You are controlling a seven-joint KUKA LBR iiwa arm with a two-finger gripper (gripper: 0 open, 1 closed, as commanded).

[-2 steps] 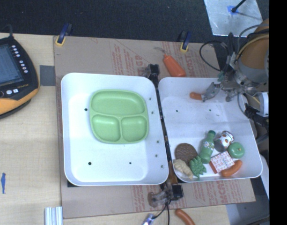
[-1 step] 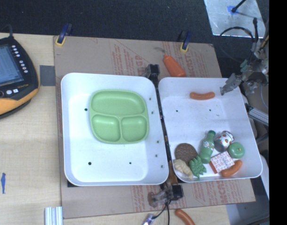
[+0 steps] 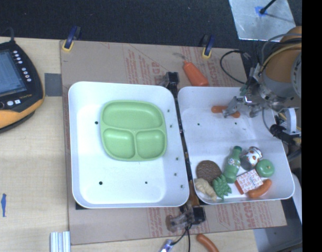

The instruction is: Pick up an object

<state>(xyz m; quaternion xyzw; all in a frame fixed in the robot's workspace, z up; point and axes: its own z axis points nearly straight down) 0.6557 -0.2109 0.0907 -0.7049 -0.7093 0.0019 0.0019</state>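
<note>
The light is bright and even, coming from above. The two white bins (image 3: 76, 140) are nearly overexposed, so their walls lose detail. Shadows are soft and short; a thin one lies under the green plate (image 3: 133, 129) on its near side. The far floor is dark and grainy. The whole picture is a little soft, and small objects at the near right look blurred.

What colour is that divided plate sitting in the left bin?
The divided plate is pale green, plain with no pattern, seen clearly in the overhead camera view.
</note>
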